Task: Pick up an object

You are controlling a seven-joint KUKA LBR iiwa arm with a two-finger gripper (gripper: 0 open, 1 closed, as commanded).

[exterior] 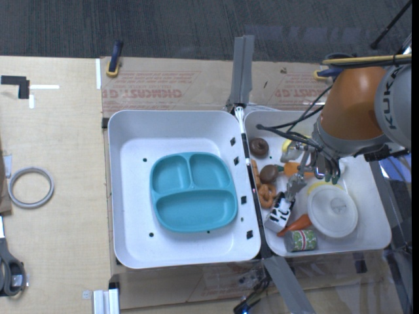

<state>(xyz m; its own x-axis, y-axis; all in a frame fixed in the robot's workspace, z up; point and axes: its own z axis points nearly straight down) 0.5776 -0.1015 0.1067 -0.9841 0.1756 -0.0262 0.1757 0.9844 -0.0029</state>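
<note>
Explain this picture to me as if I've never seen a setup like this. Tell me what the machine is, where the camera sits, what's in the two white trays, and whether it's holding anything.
One camera looks down at a slant on a wooden bench with two shallow white bins. The grey machine with an orange band, entering from the right, is a robot arm. Its gripper, a two-finger hand, hangs over the right bin.

The left bin holds a teal divided plate. The right bin holds a jumble of small things: a white round lid or bowl, a green can, a carrot-like orange piece, a brown doughnut-like toy and other bits too small to name.

On the bench at left lies a grey ring.

I cannot tell whether the gripper holds anything; nothing is clearly between its fingers.
</note>
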